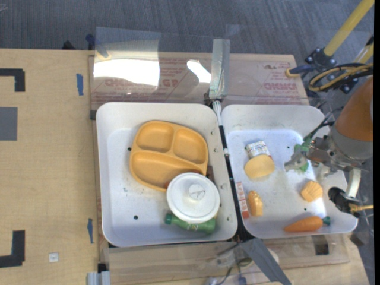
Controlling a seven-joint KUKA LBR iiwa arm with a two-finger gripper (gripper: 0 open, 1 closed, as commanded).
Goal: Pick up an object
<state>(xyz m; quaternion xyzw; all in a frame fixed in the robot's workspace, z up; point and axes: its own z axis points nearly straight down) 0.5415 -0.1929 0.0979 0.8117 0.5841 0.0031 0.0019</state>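
End effector [306, 153] over right bin [279, 114]; grey carpet [178, 5] beyond.

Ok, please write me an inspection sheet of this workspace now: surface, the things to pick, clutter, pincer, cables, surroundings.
Surface: left bin and right bin, side by side on a bench.
Job's things: left bin holds an orange divided plate, a white lidded bowl, a green item under it. Right bin holds a yellow bottle, small orange bottle, orange piece, carrot.
Clutter: nothing seen.
Pincer: pincer at the right bin's right side; state unclear.
Cables: yellow and black cables at upper right.
Surroundings: cardboard on the left, grey floor.
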